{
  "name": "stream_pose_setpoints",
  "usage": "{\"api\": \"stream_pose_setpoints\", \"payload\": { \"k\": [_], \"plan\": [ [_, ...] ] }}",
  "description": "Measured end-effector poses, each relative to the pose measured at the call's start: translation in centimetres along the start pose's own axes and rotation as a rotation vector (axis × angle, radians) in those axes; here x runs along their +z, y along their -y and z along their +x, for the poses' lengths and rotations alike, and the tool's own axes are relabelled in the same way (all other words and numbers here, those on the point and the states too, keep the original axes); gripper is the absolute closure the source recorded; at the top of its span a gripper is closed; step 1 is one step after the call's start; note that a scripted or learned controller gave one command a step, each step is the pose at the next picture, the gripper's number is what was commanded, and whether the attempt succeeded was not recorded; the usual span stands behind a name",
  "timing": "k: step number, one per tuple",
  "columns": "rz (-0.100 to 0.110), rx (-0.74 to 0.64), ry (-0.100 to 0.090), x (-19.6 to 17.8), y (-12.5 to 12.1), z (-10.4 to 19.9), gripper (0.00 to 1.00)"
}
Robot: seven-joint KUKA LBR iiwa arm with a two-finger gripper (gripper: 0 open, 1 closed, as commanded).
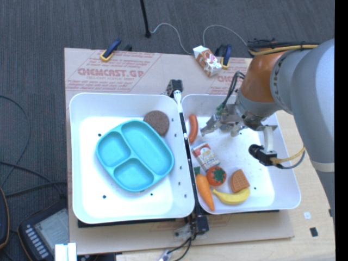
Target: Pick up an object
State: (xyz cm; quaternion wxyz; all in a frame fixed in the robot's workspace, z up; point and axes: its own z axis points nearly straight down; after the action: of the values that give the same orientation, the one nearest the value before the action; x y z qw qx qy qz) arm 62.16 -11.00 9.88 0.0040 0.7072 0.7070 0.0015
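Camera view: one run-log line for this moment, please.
arm: over right white bin | gripper: above red sausage, nothing held | blue divided plate: left bin

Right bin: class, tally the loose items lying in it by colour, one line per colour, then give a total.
Orange: 3, sausage, carrot, waffle
Red: 1, tomato
Yellow: 1, banana
White and red: 1, carton
Total: 6

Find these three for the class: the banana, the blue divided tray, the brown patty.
banana (pixel 232 197): camera view, middle of its curve.
blue divided tray (pixel 135 154): camera view, central divider.
brown patty (pixel 157 122): camera view, top face.
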Motion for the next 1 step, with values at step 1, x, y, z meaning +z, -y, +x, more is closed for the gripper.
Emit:
{"api": "stream_pose_setpoints", "payload": {
  "k": [1],
  "plan": [
    [0.0, 0.0, 0.0, -1.01, -0.02, -0.01, 1.0]
  ]
}}
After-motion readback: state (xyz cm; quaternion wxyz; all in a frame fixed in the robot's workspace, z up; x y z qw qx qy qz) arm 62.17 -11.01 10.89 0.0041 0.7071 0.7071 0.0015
